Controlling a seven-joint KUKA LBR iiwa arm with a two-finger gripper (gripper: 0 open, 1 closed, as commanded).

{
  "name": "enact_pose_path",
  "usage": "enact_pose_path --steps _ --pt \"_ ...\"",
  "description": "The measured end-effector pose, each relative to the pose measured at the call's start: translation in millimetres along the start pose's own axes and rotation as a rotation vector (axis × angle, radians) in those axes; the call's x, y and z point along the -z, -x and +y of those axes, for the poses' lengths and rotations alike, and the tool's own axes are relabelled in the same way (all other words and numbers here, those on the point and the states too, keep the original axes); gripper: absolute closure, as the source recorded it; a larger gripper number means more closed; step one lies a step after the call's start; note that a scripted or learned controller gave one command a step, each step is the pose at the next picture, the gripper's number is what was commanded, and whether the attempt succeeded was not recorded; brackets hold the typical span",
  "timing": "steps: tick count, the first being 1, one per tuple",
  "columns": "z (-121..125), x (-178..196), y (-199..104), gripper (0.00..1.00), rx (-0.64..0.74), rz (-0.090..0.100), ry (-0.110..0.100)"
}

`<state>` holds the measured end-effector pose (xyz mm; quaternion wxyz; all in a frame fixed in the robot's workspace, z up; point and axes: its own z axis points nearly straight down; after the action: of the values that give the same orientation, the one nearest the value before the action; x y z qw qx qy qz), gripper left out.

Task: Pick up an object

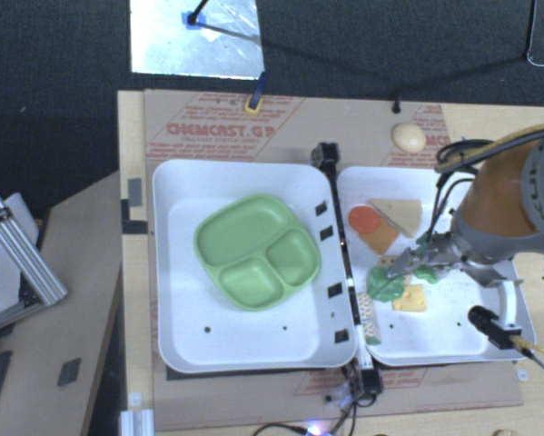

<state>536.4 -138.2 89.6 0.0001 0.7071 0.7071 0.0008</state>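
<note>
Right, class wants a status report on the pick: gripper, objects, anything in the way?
Gripper low in right bin, over green item. Yellow piece and orange-red item close beside. Green divided plate in left bin, apart.

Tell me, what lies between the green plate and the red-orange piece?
In the camera view, the rims of the two bins lie between the green plate and the red-orange piece.

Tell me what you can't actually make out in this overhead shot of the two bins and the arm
- Gripper: its fingers are blurred against the green item in the camera view, so whether they grip anything cannot be told.
- Green item: the gripper covers its upper part, so its shape stays unclear.
- Arm: cut off by the right edge.
- Yellow piece: too small to identify.
- Right bin: its far right side lies under the arm.
</note>
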Motion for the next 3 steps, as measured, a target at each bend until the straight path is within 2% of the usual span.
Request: enact_pose_path --steps 1,3 --pt "2.0 14.2 -0.2 1.0 0.001 0.0 0.006" --pt "-2.1 130.7 17.3 1.0 0.002 -0.002 0.003"
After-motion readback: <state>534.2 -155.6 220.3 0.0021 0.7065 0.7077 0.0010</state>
